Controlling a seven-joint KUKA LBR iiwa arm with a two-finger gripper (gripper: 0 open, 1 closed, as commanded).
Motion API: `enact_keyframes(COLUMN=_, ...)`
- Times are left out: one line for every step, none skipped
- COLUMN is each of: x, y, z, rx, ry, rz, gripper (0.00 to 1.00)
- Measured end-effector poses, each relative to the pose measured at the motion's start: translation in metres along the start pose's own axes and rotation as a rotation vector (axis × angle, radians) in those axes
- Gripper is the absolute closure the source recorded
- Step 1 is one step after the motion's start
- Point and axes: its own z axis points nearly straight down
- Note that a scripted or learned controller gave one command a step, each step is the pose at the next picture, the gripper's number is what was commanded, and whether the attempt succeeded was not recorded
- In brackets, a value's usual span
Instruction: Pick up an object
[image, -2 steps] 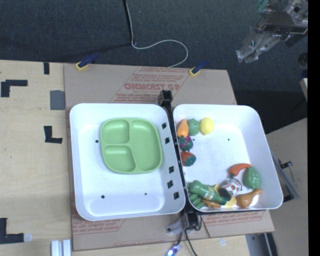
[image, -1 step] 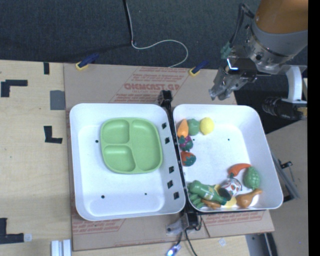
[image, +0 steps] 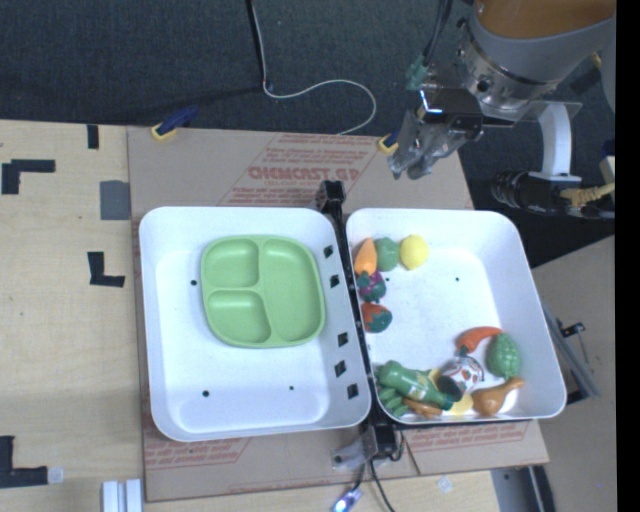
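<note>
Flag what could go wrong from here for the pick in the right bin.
The gripper hangs above the bench beyond the right bin, so the whole descent is ahead. The toys crowd the bin's near corner, touching each other; fingers may hit two at once or wedge against the wall. The yellow ball beside the carrot could roll away if nudged.

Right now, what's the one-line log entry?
hand: above bench, behind right white bin | toys in right bin | green divided plate: left bin

I count two white bins: left bin (image: 170, 330), right bin (image: 520, 300). One green divided plate (image: 263, 291). One yellow lemon (image: 413, 251). Roughly ten toy foods total; the corner pile (image: 445, 385) is too tangled to count exactly.
</note>
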Motion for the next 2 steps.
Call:
enact_keyframes(x=0.077, y=0.001, z=-0.028, rx=-0.001, ry=0.002, rz=-0.004, gripper=1.00)
enact_keyframes(x=0.157, y=0.002, z=-0.073, rx=-0.002, ry=0.002, rz=-0.004, gripper=1.00)
